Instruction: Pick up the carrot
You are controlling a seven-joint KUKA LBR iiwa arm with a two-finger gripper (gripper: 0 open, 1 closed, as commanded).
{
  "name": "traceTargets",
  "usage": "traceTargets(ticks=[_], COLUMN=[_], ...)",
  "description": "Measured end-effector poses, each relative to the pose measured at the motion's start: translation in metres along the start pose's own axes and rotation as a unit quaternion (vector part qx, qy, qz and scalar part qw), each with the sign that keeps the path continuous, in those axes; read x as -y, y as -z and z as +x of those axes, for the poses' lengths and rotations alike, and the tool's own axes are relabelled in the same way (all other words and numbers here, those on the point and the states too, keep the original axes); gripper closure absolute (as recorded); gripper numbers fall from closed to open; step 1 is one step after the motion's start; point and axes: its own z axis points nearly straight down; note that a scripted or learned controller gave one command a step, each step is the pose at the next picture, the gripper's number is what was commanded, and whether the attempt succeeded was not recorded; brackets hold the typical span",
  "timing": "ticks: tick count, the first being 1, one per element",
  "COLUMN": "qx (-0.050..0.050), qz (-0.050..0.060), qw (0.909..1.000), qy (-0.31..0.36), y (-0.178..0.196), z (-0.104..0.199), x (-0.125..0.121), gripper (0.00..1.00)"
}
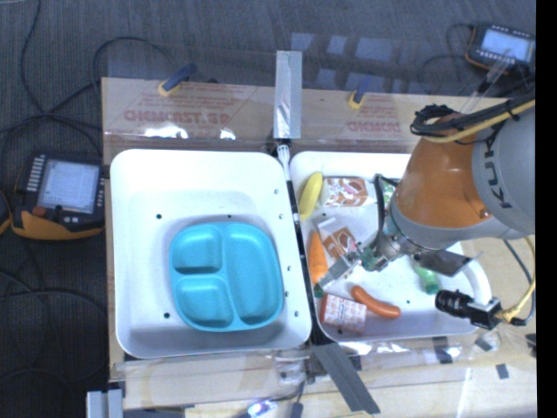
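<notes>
The carrot point(318, 257) is a short orange piece lying lengthwise against the left wall of the right bin point(396, 163). My gripper point(345, 268) reaches down and to the left from the orange wrist, and its tip sits just right of the carrot's lower end, over a snack packet point(338, 239). From this slanted view I cannot tell whether the tip touches the carrot. The arm's body hides the middle right of the bin.
The right bin also holds a yellow banana point(310, 193), a packet point(347, 191) at the back, a red sausage point(376, 302), another packet point(342, 313) in front and a green item point(426, 278). In the left bin point(139, 233) lies a blue divided plate point(227, 273).
</notes>
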Motion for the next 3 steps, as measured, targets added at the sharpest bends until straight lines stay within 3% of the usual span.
traceTargets(ticks=[1,2,3], qx=[-0.001,0.001,0.001], qz=[0.0,0.001,0.0], qw=[0.9995,0.9998,0.9919], qy=[-0.032,-0.02,0.127], y=[-0.001,0.0,-0.026], z=[0.074,-0.002,-0.066], x=[-0.038,0.001,0.031], gripper=[0.0,0.0,0.0])
